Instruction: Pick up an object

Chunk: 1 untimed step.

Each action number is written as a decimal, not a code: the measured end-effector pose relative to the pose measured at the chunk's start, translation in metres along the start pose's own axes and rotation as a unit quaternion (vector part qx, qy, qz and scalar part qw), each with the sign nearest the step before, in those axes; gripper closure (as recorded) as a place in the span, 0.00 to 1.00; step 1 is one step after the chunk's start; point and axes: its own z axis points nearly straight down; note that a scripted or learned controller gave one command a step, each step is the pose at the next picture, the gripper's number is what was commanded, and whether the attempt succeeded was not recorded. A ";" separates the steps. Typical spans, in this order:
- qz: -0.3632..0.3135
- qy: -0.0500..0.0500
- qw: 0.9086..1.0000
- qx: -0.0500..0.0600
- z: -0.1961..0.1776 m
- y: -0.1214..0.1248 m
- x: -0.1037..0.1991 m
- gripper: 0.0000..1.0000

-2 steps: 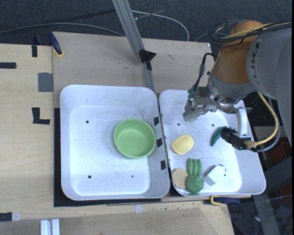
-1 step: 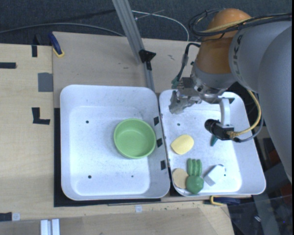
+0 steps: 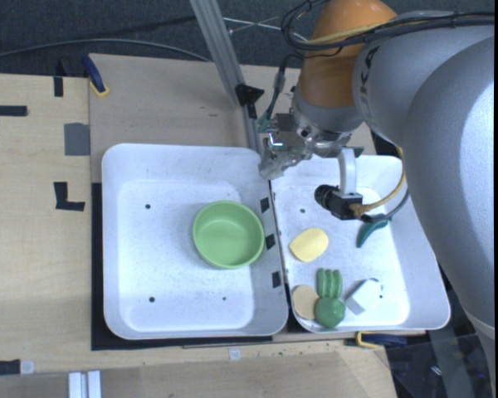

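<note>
Left bin (image 3: 124, 222): a green bowl (image 3: 227, 234) sits upright, a bit right of the bin centre, with bare floor on its left, far and near sides. Its right rim is near the wall shared w/ the right bin (image 3: 398, 247).

The gripper (image 3: 275, 157) hangs over the far end of that shared wall, far from the bowl and slightly to its right. Fingers are too blurred against the rim, so I cannot tell if they are spread or pressed together; nothing is visible between them.

Right bin, all on the near side of the gripper: a yellow oval piece (image 3: 308, 244) lies w/ its long axis left-to-right, slightly tilted. Nearer still, a green toy vegetable (image 3: 329, 295) lies w/ long axis far-to-near, round end toward the near rim, touching a pale round piece (image 3: 303, 298) on its left. A small grey block (image 3: 357, 303) lies just beside it on the right. A teal handle-like item (image 3: 370, 228) leans diagonally near the arm's black cable fitting (image 3: 339, 201). The far left corner of this bin is under the gripper; open floor is between the yellow piece and the far wall.
</note>
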 end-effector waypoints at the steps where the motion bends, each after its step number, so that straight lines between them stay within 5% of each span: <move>1: 0.000 0.000 1.000 0.000 0.003 0.036 0.051 1.00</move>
